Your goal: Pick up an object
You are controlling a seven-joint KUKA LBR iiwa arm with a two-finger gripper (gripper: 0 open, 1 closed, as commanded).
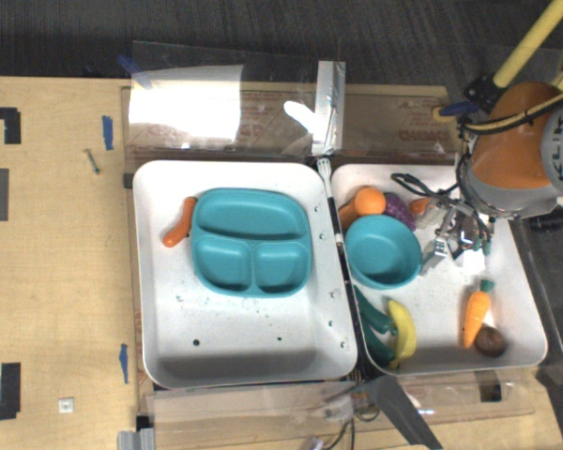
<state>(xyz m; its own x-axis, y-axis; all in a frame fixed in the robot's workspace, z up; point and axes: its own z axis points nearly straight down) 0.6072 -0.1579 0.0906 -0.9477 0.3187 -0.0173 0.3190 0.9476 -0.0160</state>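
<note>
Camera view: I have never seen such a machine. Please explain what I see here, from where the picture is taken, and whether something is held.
The picture is taken from one fixed camera above a bench, looking down at a slant. The grey and orange shape at the right is a robot arm; its gripper, the metal part at its end, hangs over the right bin. I see nothing between its fingers, so nothing is held.

The left bin holds a teal divided plate and an orange sausage-like toy beside it. The right bin holds a teal bowl, an orange fruit, a purple item, a banana, a carrot and a small brown thing.
</note>
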